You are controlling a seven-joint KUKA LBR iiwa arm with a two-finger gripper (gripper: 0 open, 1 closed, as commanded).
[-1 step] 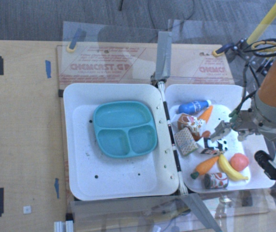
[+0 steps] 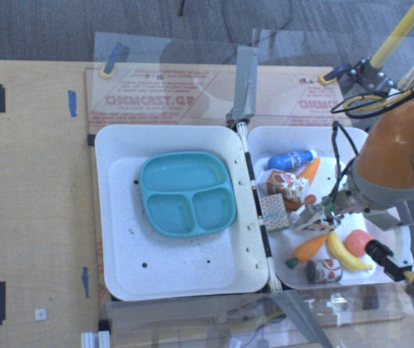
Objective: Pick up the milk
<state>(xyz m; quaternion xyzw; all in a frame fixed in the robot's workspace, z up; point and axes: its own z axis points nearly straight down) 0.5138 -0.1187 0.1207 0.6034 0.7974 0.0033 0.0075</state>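
I am seeing the milk [image 2: 288,186], a small brown and white carton, lying in the right bin [image 2: 263,138] near its left wall, just below a blue and white bottle [image 2: 291,159] and touching an orange carrot [image 2: 309,170] at its upper right. A speckled packet [image 2: 272,212] is sitting just below the carton against the divider. The tool [image 2: 318,215] is hanging over the middle of this bin, beside the carton's lower right, and I cannot tell how it is set. Below it a second carrot [image 2: 311,247], a yellow banana [image 2: 345,252], a red fruit [image 2: 359,239] and a small can [image 2: 325,270] are lying close together. In the left bin [image 2: 119,252] a teal divided plate [image 2: 188,193] is resting, well apart from the carton.
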